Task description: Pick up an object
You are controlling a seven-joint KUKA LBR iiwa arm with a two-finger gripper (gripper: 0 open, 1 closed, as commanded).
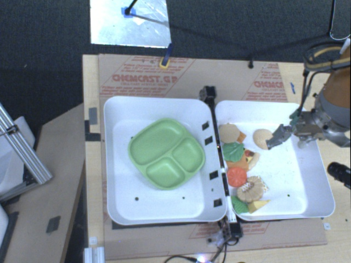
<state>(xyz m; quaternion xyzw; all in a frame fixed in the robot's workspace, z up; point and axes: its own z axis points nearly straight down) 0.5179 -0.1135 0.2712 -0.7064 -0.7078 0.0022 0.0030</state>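
My gripper point(276, 137) reaches in from the right over the right bin point(307, 174), its tip just right of a tan bread-like piece point(262, 137). Whether anything sits between the fingers is hidden. Toy food lies along the bin's left side: a beige round piece point(228, 132), a green leafy piece point(233, 150), a red-orange round piece point(237, 176), a ridged tan shell-like piece point(252, 189) and a yellow wedge point(258, 204) beside a green piece point(239, 204).
The left bin point(118, 147) holds a green divided plate point(166, 153). A black divider point(216, 147) runs between the bins. The arm's body point(334, 108) stands at the right edge. A shiny square sheet point(130, 15) lies behind the bench.
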